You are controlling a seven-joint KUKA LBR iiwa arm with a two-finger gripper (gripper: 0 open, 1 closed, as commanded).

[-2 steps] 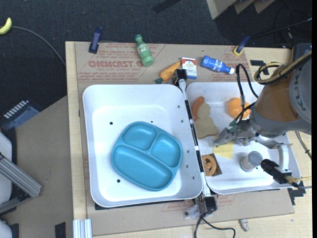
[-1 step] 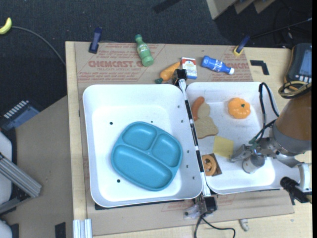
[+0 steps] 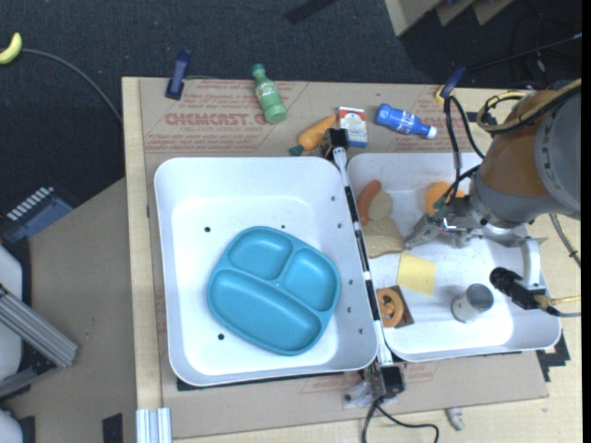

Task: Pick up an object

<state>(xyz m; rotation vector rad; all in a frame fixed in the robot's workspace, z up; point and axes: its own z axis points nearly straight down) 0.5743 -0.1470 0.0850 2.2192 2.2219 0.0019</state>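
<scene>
On the worktop [image 3: 138,247] behind the claw [image 3: 441,221] lie a green plastic bottle [image 3: 270,95], a blue plastic bottle [image 3: 404,121] and a small white carton [image 3: 352,125]. A dark blue marker [image 3: 177,73] lies farthest off.

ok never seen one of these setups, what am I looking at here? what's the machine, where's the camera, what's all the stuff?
One fixed camera looks down at a slant on a bench. The grey machine with the orange band, entering from the right, is a robot arm; its gripper is down inside the right bin. I cannot tell whether it holds anything.

The left bin holds a blue divided plate. The right bin holds small items: a yellow block, a grey cylinder, a brown pretzel-like toy, a reddish sausage-like piece and an orange object by the gripper.

On the board behind the bins lie a green bottle, a blue bottle and a small carton.
</scene>
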